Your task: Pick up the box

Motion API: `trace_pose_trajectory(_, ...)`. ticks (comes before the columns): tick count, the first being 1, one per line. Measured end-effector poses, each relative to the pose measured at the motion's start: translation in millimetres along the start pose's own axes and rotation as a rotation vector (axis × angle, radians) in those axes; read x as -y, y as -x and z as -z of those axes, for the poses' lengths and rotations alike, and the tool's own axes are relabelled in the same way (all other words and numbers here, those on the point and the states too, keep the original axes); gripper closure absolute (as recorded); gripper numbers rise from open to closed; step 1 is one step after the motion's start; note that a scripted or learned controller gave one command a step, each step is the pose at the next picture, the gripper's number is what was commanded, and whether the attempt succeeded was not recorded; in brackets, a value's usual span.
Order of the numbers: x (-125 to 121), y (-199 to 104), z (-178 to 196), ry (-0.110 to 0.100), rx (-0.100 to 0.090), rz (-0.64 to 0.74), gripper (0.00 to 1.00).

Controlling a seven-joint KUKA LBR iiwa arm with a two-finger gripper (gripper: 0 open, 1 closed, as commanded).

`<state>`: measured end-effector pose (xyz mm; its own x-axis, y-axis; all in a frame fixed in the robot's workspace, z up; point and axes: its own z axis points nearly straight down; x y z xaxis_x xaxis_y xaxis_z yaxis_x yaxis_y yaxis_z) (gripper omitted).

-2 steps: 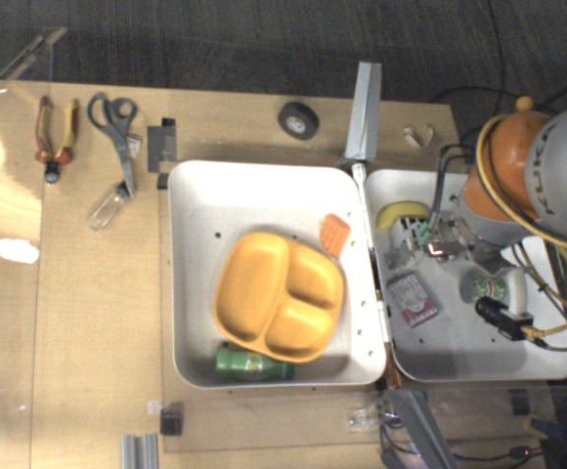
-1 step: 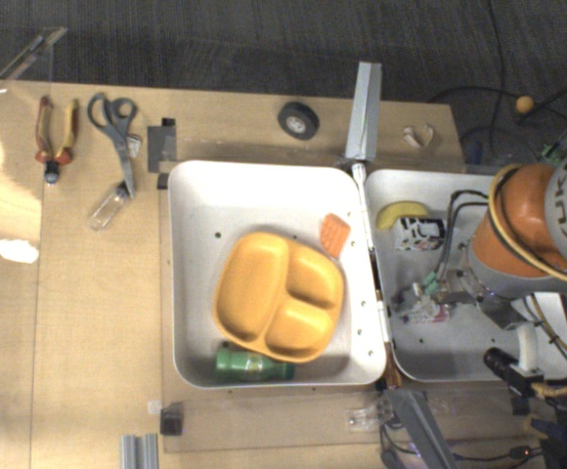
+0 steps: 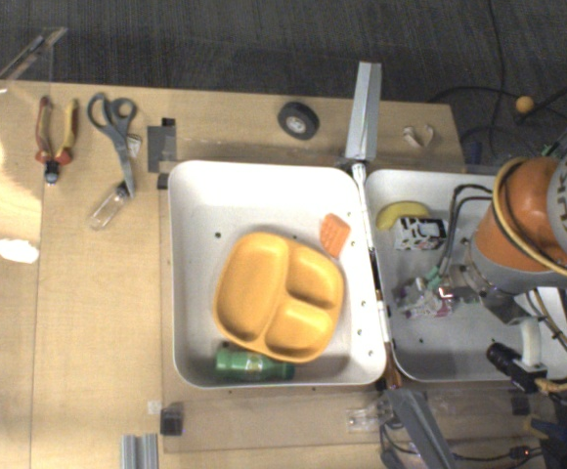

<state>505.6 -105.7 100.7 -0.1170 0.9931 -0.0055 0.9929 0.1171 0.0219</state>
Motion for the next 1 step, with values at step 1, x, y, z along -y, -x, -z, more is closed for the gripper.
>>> trace_pose_trajectory(1, -25.8, -53.5, 84.6, -0.015, -0.004, -0.093, 1.0)
